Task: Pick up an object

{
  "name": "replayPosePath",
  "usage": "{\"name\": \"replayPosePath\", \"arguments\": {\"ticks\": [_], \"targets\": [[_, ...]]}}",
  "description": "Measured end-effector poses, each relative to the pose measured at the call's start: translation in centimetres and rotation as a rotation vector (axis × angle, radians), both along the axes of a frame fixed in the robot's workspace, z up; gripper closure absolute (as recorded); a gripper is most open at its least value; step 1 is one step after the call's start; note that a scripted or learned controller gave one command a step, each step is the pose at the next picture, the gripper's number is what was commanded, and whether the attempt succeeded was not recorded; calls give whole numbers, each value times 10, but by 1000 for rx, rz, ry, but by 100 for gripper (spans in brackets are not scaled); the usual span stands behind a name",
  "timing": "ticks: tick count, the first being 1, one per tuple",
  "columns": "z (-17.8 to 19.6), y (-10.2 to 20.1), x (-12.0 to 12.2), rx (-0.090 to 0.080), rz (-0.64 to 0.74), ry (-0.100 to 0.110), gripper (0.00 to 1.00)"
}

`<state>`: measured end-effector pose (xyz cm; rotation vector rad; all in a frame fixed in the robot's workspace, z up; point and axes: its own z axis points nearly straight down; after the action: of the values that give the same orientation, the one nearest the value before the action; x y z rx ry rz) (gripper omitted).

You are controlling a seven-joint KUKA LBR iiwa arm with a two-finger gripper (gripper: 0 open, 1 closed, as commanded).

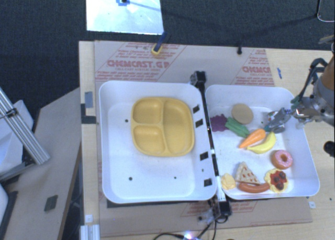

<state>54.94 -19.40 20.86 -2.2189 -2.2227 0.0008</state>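
The right bin (301,150) holds toy food: a tan cookie (242,113), purple grapes (218,123), a green vegetable (237,128), an orange carrot (253,138), a yellow banana (264,145), a pink donut (282,159), a pizza slice (246,172), a sausage (254,187), a cheese piece (228,182) and a small fruit tart (277,180). My gripper (276,120) reaches in from the right and hovers just above the carrot's tip and the banana. Nothing shows between its fingers.
The left bin (112,145) holds a yellow divided plate (162,126). A black divider with clips (205,139) runs between the bins. A shiny square sheet (124,3) lies beyond the bench. A side table (47,160) stands at the left.
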Motion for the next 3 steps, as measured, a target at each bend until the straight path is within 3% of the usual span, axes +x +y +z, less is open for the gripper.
{"name": "replayPosePath", "arguments": {"ticks": [2, 3], "targets": [[-112, -3, 10, 4, 3, -2, 0], [-117, -1, 15, 5, 4, -10, 0]]}}
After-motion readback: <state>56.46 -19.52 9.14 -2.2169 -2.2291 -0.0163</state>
